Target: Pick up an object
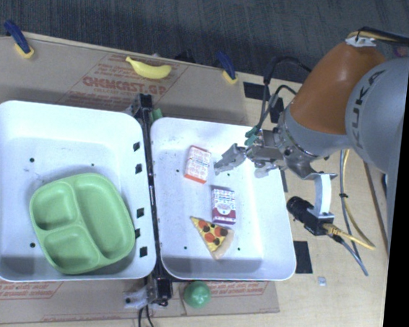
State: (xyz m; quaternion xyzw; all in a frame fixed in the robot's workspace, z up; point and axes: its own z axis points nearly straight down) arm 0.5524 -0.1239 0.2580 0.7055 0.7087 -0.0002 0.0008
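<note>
Candidate objects: I see three small items in the right bin (270,264). An orange-and-white carton (197,163) lies farthest, a red-and-white packet (223,204) sits just nearer and to its right, and a toy pizza slice (212,235) lies nearest, just below the packet.
Spacing: the packet and the pizza slice look almost touching; the carton lies apart from both.
Gripper: my gripper (247,161) hangs over the far half of the right bin, just right of the carton and above the packet. Its fingers seem spread, with nothing between them, though the dark metal blurs together there and I would not swear to it.
Arm: the grey arm with its orange band (336,86) comes in from the right.
Left bin: the left bin (19,125) holds a green divided plate (80,222) in its near half.
Outside the bins: a toy banana (148,67) lies on the cardboard sheet (97,82) beyond the bins, and a green ball (196,294) sits at the near edge below the right bin.
Clamps: blue clamps (18,38) pin the cardboard's far corners.
</note>
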